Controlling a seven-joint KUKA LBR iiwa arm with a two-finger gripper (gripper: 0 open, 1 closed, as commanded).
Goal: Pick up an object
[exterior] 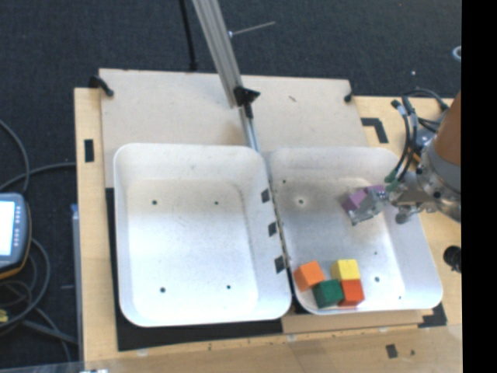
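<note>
My gripper [363, 207] reaches in from the right over the middle of the right bin [404, 243]. A small purple block [356, 199] sits at its tip, between a grey finger below it and one behind it, so the gripper looks shut on this block. At the front of the same bin lies a tight cluster of blocks: an orange block [311, 273], a yellow block [347, 269], a green block [329, 292] and a red-orange block [353, 291]. The gripper is well behind that cluster and apart from it.
The left bin [132, 231] lies beside the right one, their rims meeting at a divider [273, 216]. A slanted metal pole [221, 49] rises behind the bins. Cables [408, 119] hang by the arm at the right. A handheld screen [9, 231] sits off the bench at left.
</note>
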